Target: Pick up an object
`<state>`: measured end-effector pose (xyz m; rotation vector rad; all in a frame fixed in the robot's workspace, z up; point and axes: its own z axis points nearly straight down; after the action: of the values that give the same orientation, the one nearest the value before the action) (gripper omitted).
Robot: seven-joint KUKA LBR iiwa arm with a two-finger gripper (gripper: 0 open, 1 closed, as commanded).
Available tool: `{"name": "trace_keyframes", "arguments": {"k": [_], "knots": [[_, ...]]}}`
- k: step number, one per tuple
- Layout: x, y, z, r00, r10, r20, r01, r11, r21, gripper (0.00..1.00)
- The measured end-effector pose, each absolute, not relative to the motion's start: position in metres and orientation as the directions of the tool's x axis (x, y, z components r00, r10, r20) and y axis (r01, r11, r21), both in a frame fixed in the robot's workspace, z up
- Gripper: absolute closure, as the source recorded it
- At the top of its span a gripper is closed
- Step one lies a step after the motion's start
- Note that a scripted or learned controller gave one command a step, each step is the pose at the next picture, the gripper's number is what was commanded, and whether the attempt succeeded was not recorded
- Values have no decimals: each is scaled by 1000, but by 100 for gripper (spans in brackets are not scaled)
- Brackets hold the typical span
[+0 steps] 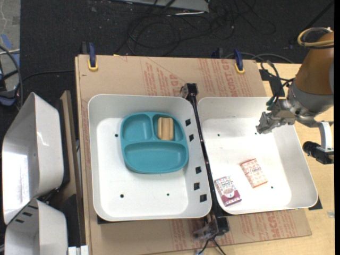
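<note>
Two shallow white bins are set side by side on a brown cardboard sheet: the left bin and the right bin. Black clips are seen along the join between them. The sheet's far edge is held by two clamps. Cables are strewn on the dark floor beyond.
</note>
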<state>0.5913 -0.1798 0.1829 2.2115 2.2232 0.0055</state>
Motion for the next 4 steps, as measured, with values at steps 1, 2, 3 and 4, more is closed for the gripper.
{"name": "trace_keyframes", "arguments": {"k": [1, 2, 3, 4], "knots": [[593, -177, 226, -5, 1000, -2, 1000, 5, 6, 100], [595, -177, 270, -5, 1000, -2, 1000, 5, 6, 100], [572, -121, 261, -8, 1000, 2, 1000, 8, -1, 100], [555, -66, 264, -9, 1000, 2, 1000, 9, -1, 100]]}}
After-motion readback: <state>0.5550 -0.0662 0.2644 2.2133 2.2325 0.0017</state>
